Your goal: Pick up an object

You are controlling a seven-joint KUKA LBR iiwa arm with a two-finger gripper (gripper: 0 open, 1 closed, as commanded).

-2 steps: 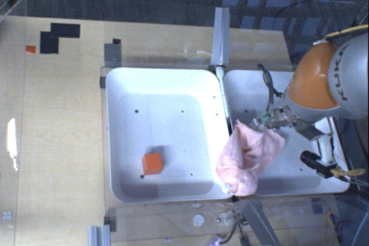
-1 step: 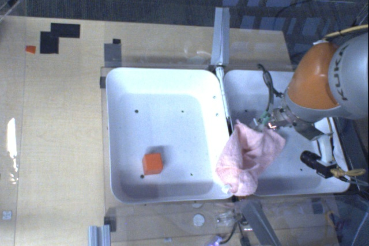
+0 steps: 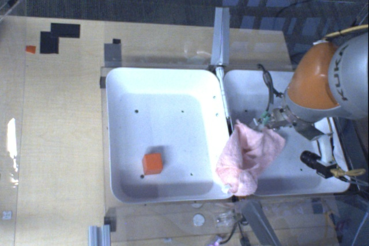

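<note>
**Visitor:** What's going on at the bench?

**Technician:** The grey arm (image 3: 340, 78) reaches in over the right bin (image 3: 248, 89). Its gripper (image 3: 270, 119) sits at the top edge of a pink cloth (image 3: 248, 152), which hangs from there in folds.

**Visitor:** So it has the cloth?

**Technician:** The cloth bunches right at the fingers and trails down across the divider (image 3: 222, 95) between the bins, its lower end resting on the rim. I'd judge the pincer clamped on a fold, though the tips are buried in fabric.

**Visitor:** How should the lift go from here?

**Technician:** Straight up and slow, I'd say, until the tail clears the rim. Cloth drags and swings; a sideways pull could snag it on the divider or slip it from a thin pinch.

**Visitor:** And that orange block (image 3: 153, 163)?

**Technician:** Lying near the front of the left bin (image 3: 132, 89), well apart from the arm.
</note>
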